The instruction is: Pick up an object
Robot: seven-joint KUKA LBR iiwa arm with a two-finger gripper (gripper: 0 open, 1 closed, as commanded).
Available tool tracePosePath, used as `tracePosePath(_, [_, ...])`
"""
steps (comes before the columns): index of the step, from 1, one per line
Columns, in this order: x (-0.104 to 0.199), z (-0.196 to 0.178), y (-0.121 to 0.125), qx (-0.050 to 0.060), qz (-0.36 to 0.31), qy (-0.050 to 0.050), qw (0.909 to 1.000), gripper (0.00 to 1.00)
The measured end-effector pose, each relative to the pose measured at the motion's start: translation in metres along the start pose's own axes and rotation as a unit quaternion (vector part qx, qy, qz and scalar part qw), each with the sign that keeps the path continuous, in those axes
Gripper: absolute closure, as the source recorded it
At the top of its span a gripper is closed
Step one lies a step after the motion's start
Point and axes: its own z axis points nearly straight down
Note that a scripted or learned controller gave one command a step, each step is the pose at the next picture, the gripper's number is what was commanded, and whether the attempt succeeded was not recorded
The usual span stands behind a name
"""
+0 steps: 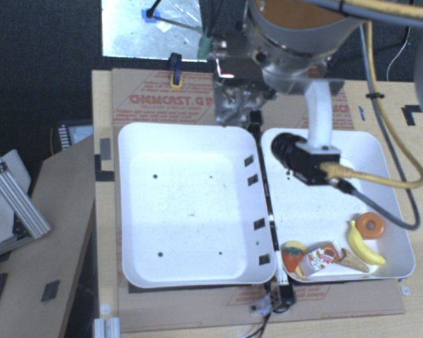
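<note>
Grey metal makes up the wrist, and under it hangs the claw [241, 111], a cluttered dark cluster above the far end of the seam between the two bins; whether it is apart or together I cannot tell, and nothing shows clamped in it.

Just nearer than the claw and to its right sits a black camera-like module [301, 159] on a white bracket, trailing a yellow cable [380, 180]. Well away, in the near corner of the right bin [390, 162], the pickable things huddle: a curved yellow banana [364, 245], a round orange doughnut-shaped piece [370, 224], a red-orange fruit (possibly a tomato) [293, 255], and a flat printed packet [321, 258]. The left bin [190, 189] is smooth white plastic.

Risks, as I judge them: the objects crowd together against the bin's wall, so a descent could nudge neighbours or clip the rim; the glossy, rounded banana may slip.
</note>
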Motion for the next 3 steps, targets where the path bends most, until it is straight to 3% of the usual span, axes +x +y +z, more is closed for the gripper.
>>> tracePosePath(2, [-0.053,0.053,0.0,0.003,0.0,-0.002,1.0,1.0])
tracePosePath(3, [-0.017,0.096,-0.001,0.004,-0.004,-0.001,1.0,1.0])
